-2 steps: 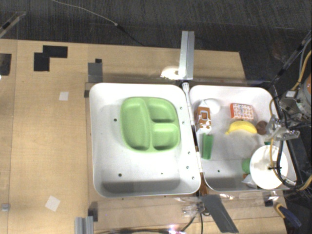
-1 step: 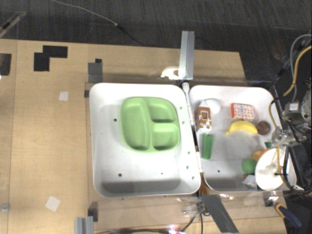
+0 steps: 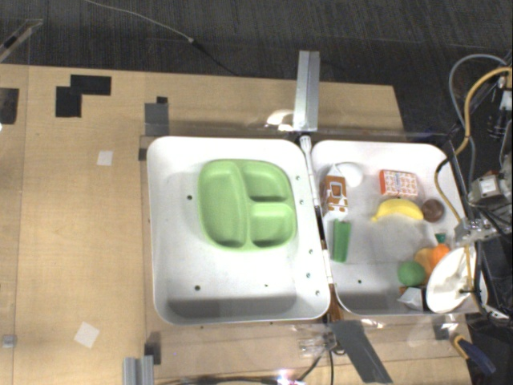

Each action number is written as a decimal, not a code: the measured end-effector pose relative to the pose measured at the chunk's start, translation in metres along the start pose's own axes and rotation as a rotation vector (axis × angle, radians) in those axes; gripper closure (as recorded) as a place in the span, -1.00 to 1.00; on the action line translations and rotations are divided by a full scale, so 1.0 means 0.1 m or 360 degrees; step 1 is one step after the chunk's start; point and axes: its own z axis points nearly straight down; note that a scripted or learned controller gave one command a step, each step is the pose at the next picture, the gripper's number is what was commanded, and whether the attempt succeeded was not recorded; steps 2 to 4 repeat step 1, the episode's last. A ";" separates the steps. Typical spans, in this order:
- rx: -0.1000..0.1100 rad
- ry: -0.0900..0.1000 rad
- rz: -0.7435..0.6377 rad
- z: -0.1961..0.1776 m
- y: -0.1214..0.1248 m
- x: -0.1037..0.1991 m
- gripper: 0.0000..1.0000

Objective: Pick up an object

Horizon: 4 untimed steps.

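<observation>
In the camera view, two white bins sit side by side on the bench. The left bin (image 3: 172, 215) holds a green divided tray (image 3: 244, 203). The right bin (image 3: 361, 283) carries the pickable items: a small brown and white carton (image 3: 335, 191) at its left wall, a green stick-shaped piece (image 3: 341, 241) just near of it, a red patterned box (image 3: 398, 184) toward the far side, a banana (image 3: 398, 210) in the middle, a dark round item (image 3: 433, 209) beside the banana, and a green ball (image 3: 411, 273), an orange item (image 3: 433, 256) and a white plate (image 3: 446, 281) crowded at the near right corner.

The gripper cannot be made out at the right edge, so its opening cannot be told.

The banana looks the fairest target: probably light, rigid toy plastic, smooth and curved, so likely slippery. It lies apart from its neighbours, and a pinch across its thick middle should suit best.
</observation>
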 end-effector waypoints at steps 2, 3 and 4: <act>-0.0063 -0.0026 -0.0683 -0.12 -0.01 0.00 1.00; -0.0063 -0.0026 -0.0683 -0.12 -0.01 0.00 1.00; -0.0063 -0.0026 -0.0683 -0.12 -0.01 0.00 1.00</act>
